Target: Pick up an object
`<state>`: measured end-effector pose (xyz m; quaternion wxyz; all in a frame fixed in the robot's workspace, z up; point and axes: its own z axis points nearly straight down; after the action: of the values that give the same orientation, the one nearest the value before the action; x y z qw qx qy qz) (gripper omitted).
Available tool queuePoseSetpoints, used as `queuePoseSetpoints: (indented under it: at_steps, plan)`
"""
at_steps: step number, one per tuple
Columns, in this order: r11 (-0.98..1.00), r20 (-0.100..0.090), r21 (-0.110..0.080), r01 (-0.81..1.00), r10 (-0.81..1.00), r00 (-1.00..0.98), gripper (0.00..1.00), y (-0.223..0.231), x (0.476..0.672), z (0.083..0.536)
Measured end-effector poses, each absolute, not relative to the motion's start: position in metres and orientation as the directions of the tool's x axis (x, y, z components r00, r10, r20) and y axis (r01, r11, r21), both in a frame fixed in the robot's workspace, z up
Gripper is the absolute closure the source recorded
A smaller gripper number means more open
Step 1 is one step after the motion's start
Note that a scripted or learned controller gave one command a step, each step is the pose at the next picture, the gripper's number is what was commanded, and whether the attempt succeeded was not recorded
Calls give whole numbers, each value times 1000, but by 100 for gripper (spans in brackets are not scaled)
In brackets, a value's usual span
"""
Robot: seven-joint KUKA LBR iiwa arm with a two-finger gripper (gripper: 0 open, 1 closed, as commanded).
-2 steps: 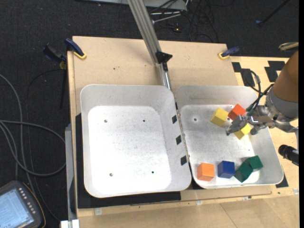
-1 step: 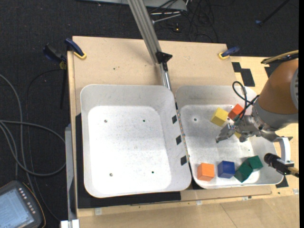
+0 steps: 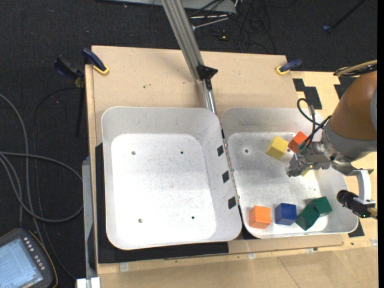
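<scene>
In the right bin (image 3: 258,173) a yellow block (image 3: 277,147) lies near the back, with a red-orange block (image 3: 297,141) just to its right. Along the front wall sit an orange block (image 3: 260,216), a blue block (image 3: 286,213) and two green blocks (image 3: 313,212) close together. My gripper (image 3: 297,168) hangs over the bin's right half, just in front of the red-orange block and to the right of the yellow one. Nothing shows held in it. The wrist hides part of the bin floor behind it.
The left bin (image 3: 162,176) stands beside the right one, with a few black clips on the shared rim (image 3: 227,176). A metal pole (image 3: 186,35) slants in from the back. Clamps (image 3: 96,62) sit at the bench's back corners.
</scene>
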<state>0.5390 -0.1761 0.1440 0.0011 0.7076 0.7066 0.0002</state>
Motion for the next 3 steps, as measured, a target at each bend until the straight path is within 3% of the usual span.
queuePoseSetpoints:
  at_steps: [2,3]
  plan:
    - [3,-3,8,1000,1000,-3,100,-183,540,251]
    - [8,1,0,1000,1000,-8,100,-135,543,243]
